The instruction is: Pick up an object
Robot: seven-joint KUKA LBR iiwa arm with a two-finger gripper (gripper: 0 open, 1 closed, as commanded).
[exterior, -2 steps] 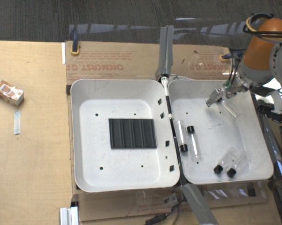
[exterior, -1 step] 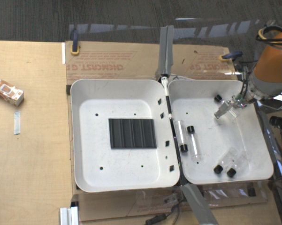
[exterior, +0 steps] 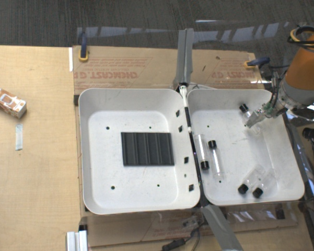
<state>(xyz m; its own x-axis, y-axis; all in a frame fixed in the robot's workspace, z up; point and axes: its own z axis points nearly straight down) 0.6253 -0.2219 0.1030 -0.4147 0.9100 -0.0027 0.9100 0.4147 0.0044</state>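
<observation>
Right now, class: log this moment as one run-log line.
claw: low in right bin, upper right | grip: unclear | clear tubes: lying in right bin | dark ribbed block: left bin

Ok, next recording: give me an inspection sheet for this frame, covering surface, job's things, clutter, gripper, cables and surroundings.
Surface: left bin and right bin, white, side by side on cardboard.
Job's things: black ribbed block flat in the middle of the left bin; clear tubes with black caps and two more near the front in the right bin.
Clutter: small printed box on the wooden bench at left.
Gripper: gripper low over the right bin's far right part; fingers unclear.
Cables: black cable below the bins.
Surroundings: dark carpet, blue clamps at the back.
</observation>
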